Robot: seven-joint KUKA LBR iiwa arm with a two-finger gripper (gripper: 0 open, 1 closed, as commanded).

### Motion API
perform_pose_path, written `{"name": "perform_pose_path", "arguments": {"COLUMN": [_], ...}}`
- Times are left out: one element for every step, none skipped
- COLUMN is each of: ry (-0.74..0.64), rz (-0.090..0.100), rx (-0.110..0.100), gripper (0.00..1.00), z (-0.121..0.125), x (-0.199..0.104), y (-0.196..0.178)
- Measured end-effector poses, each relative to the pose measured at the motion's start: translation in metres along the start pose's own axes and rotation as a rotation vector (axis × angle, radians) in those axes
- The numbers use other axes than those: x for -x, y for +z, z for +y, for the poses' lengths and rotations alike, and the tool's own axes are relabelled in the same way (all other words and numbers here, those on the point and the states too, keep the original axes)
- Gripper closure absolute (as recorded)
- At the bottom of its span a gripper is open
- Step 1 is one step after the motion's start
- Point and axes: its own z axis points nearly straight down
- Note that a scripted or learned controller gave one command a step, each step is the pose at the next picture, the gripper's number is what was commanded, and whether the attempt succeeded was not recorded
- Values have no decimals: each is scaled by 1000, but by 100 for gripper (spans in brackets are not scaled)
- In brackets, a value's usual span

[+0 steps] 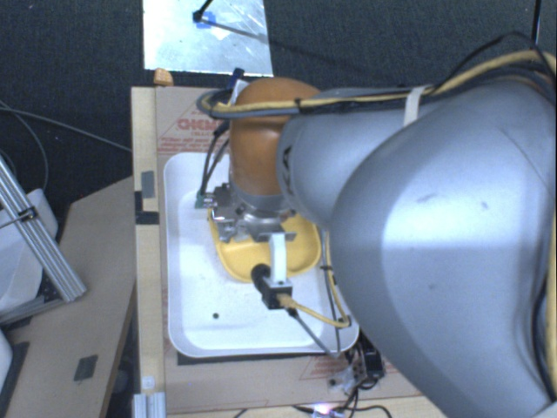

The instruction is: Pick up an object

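A yellow, rounded, bowl-like object (302,247) lies in the middle of the white bin (200,307), and the arm covers part of it. My gripper (258,249) hangs straight down over the yellow object's left half, under the orange wrist band (255,142). It is close above the object or touching it, and I cannot tell which. A white and black attachment (277,277) juts from the gripper toward the bin's front. The grey arm hides the bin's right side and the second bin.
The bin rests on a cardboard sheet with red lettering (185,125). A shiny foil sheet (205,23) lies beyond it. An aluminium frame (42,244) stands at the left. A yellow cable (318,317) trails over the bin's front right corner.
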Motion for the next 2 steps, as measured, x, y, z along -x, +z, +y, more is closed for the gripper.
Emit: {"name": "perform_pose_path", "arguments": {"ry": [6, 14], "rz": [1, 1], "rx": [8, 22], "gripper": [100, 100], "z": [-77, -58], "x": [-20, 20], "y": [-104, -263]}}
